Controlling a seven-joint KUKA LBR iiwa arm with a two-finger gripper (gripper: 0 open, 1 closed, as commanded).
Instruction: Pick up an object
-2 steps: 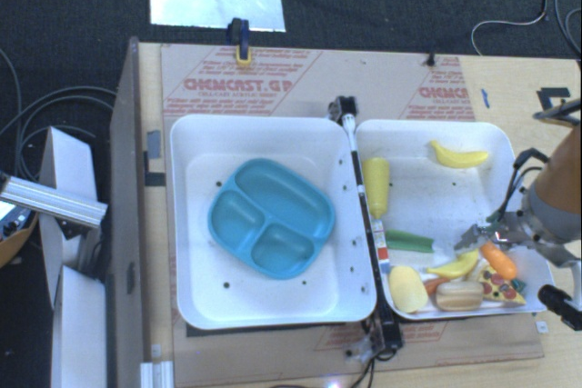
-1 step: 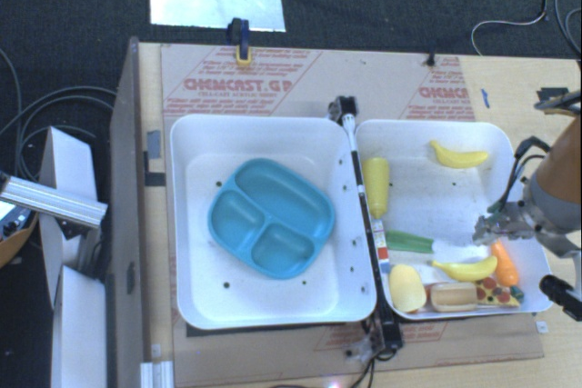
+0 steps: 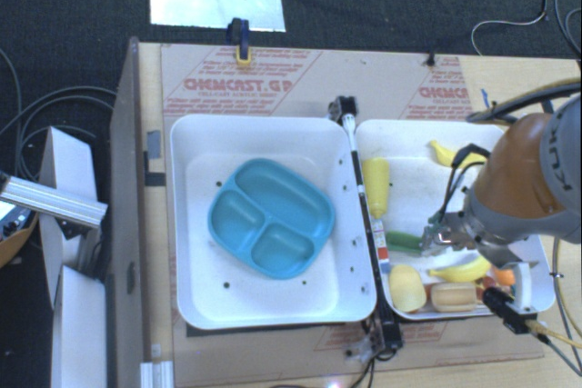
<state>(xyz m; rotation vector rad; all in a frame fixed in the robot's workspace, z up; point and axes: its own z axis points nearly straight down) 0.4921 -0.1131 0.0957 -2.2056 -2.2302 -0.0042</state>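
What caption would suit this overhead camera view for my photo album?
Robot arm reaching into the right bin of toy food, gripper low over it, beside a blue divided plate in the left bin.

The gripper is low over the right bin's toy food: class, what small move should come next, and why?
Probably a short descent. The gripper sits above the banana and beside the green piece, with nothing seen held.

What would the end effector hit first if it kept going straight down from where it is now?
Probably the yellow banana lying just below the end effector in the right bin, or the green item beside it; depth is unclear from this slanted view.
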